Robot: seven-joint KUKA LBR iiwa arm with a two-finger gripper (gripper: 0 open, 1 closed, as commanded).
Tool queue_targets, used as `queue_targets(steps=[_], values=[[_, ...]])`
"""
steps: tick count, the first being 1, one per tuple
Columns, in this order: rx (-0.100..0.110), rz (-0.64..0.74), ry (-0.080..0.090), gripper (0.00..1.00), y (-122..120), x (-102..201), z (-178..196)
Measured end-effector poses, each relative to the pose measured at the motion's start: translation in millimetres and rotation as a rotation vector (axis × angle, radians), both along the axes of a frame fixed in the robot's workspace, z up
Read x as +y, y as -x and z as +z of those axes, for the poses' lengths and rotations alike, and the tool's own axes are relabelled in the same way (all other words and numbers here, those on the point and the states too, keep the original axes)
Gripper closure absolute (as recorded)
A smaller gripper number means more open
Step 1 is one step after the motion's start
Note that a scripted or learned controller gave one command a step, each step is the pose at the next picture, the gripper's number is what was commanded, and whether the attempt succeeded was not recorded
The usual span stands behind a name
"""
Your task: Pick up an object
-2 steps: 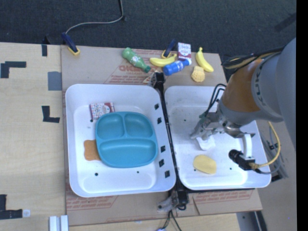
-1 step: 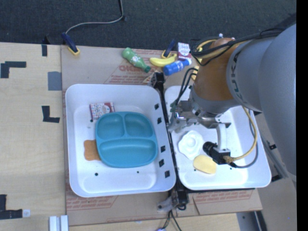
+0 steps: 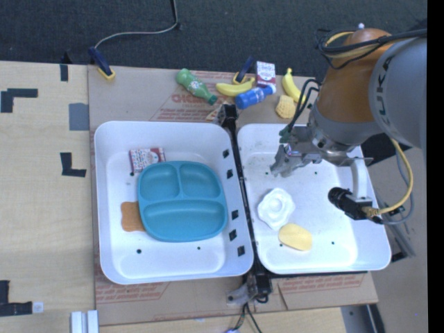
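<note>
My gripper hangs over the upper middle of the right bin, its metal fingers pointing down toward the bin floor. Nothing shows between the fingers. Just below the gripper lies a white fried-egg toy, and a yellow lemon-like piece sits nearer the bin's front. In the left bin a blue divided plate rests at the middle, with a small red-and-white packet at its upper left and an orange flat piece tucked at its left edge.
Behind the bins on the cardboard lie a green bottle, two bananas, a blue bottle, a small carton and a yellow chunk. A black clip sits between the bins' back corners.
</note>
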State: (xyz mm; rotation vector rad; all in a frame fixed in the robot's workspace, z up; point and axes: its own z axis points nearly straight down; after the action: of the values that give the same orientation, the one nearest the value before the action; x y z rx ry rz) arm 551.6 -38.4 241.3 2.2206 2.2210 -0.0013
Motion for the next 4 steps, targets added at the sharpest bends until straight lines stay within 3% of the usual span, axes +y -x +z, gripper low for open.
queue_targets(steps=[1, 2, 3, 4], values=[[0.001, 0.0, 0.0, 1.0, 0, -42, 1], [0.003, 0.001, -0.001, 1.0, -26, -2, -58], [0.0, 0.0, 0.0, 1.0, -1, -51, 4], [0.003, 0.001, -0.002, 1.0, -2, -16, -58]])
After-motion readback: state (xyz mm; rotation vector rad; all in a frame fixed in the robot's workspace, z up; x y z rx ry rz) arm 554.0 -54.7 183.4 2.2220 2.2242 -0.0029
